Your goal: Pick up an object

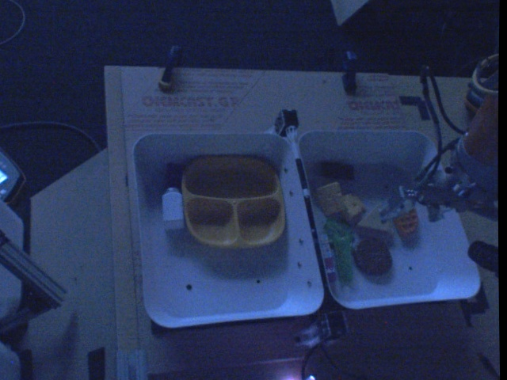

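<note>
reaching in from the right, the gripper (413, 199) hangs low over the right bin (444, 271), just above a small orange thing (406, 224). it is too dark to tell how it is set or whether it has hold of anything. near it lie a yellow block (342, 202), a green thing (342, 248) and a brown round thing (372, 256). the left bin (230, 295) holds a yellow tray (233, 201) and a small white bottle (172, 207).

Arm (483, 145) runs off the right edge; dim light blurs the gripper (412, 199) over the right bin (444, 279).
</note>
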Motion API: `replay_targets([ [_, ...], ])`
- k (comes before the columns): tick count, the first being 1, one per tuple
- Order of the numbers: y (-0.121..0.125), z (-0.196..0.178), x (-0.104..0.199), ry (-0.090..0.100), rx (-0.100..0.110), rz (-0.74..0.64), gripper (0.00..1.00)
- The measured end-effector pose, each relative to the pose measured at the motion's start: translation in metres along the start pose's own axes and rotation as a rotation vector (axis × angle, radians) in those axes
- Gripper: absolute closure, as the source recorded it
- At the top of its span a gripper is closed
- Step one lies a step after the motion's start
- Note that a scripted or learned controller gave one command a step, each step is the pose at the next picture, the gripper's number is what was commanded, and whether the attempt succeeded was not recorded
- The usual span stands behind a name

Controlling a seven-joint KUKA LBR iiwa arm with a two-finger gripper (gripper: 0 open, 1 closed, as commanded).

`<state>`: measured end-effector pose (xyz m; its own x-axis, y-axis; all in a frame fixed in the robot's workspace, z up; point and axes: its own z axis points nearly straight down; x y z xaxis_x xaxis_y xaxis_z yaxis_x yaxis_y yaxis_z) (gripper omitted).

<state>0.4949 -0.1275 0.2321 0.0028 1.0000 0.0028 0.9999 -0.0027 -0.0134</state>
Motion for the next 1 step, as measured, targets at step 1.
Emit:
replay_targets([
  [1,0.0025,-0.0059,0.0002,-0.002,-0.013,-0.003,0.0],
])
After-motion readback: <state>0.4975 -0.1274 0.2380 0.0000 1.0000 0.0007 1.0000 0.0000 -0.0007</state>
